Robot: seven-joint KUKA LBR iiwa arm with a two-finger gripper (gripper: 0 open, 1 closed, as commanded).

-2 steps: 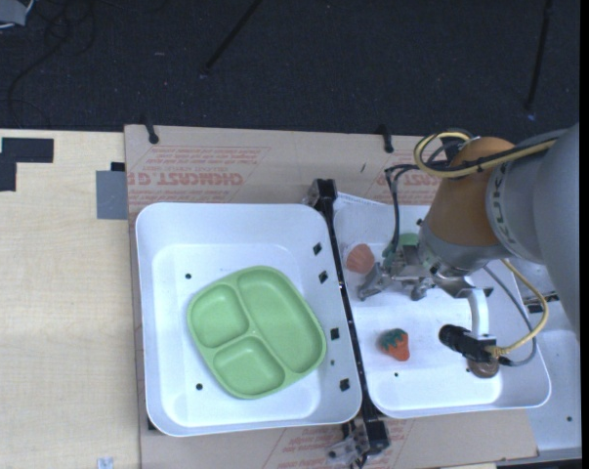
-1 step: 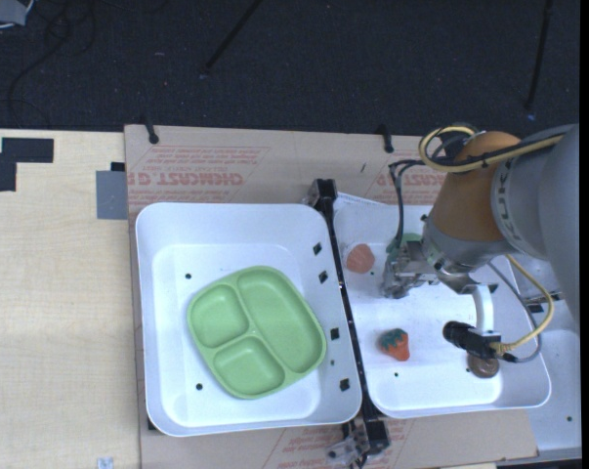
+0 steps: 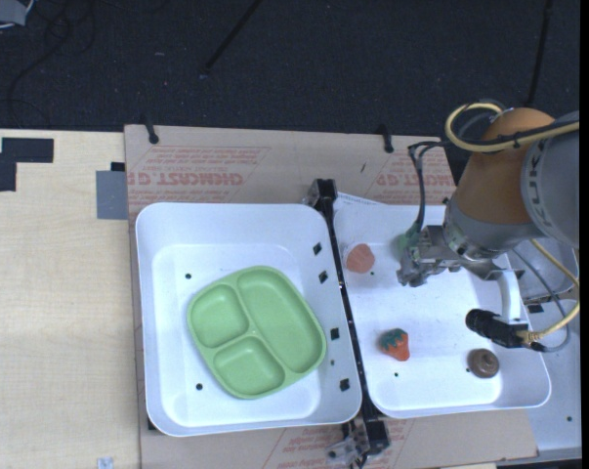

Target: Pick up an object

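A green divided plate [image 3: 256, 332] is seen in the left bin [image 3: 167, 228]. In the right bin [image 3: 528, 394] a pink object [image 3: 360, 258], an orange-and-green object [image 3: 396, 343] and a brown round object [image 3: 484, 362] lie apart. The gripper [image 3: 417, 260] is poised near the pink object; its opening cannot be told.

Arm [image 3: 528, 179] seen reaching in from right, grey links bent downward, orange band [image 3: 499, 169] above wrist. Wrist pitched toward view's left. Gripper [image 3: 411, 262] held low at arm's end, pointed left and down (cables looped round wrist). Nothing seen between gripper's ends.
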